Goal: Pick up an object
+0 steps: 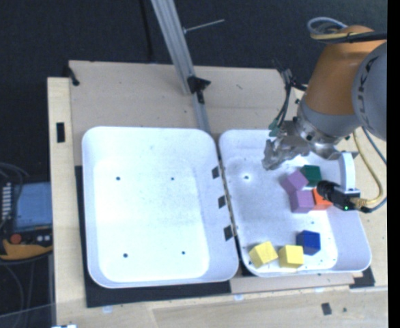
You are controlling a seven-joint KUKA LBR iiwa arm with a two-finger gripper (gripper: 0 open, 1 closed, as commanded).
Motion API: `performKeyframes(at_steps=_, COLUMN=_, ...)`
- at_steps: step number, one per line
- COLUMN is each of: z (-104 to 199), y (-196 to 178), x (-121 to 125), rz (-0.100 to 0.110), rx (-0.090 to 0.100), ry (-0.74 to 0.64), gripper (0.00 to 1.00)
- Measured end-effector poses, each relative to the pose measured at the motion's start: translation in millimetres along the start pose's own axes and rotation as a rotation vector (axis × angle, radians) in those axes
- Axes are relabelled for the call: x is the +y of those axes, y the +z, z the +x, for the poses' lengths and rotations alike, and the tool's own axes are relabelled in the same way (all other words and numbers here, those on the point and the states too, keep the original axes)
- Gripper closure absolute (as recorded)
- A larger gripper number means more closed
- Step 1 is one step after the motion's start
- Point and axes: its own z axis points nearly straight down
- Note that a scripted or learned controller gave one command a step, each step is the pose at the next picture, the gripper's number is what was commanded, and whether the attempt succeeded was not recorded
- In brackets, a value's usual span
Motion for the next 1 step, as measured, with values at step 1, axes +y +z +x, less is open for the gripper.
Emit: performKeyframes(at_steps=1, z=53.6, y=-10.5, x=-4.3, rz=-0.001, rx=0.001, ry=-0.002, gripper=1.00)
